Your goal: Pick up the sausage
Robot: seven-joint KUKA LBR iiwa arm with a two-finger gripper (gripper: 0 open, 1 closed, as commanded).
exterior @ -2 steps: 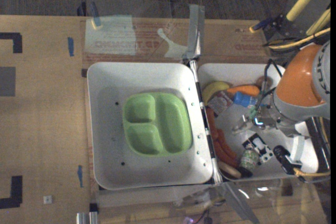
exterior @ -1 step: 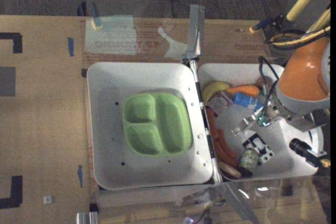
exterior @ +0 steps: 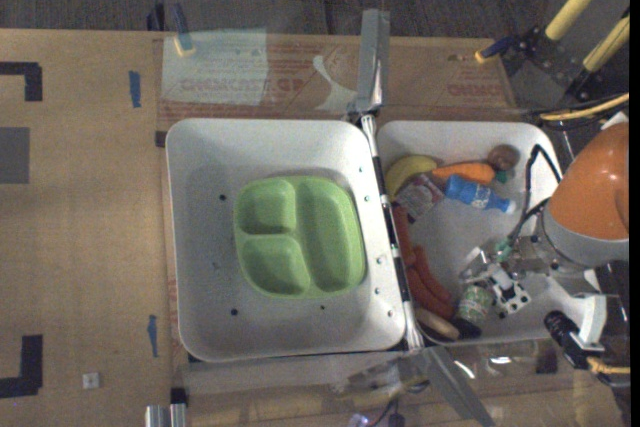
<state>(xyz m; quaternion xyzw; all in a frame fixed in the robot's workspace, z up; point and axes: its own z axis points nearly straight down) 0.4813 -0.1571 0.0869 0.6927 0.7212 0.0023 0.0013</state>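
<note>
While the sausage (exterior: 428, 281) lies along the right bin's (exterior: 520, 137) left wall at about eight o'clock, the gripper (exterior: 497, 272) hovers just beside it at three o'clock, apparently empty-handed and slightly open, so the approach is in hand and it must next shift toward nine o'clock and descend.

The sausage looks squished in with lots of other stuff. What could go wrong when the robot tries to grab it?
1. The sausage lies against the right bin's left wall, so a finger may bump the wall instead of sliding beside it.
2. A small can sits right next to it, and the gripper could grab or knock that instead.
3. The gripper sits off to the sausage's right, so closing there would probably miss it.
</note>
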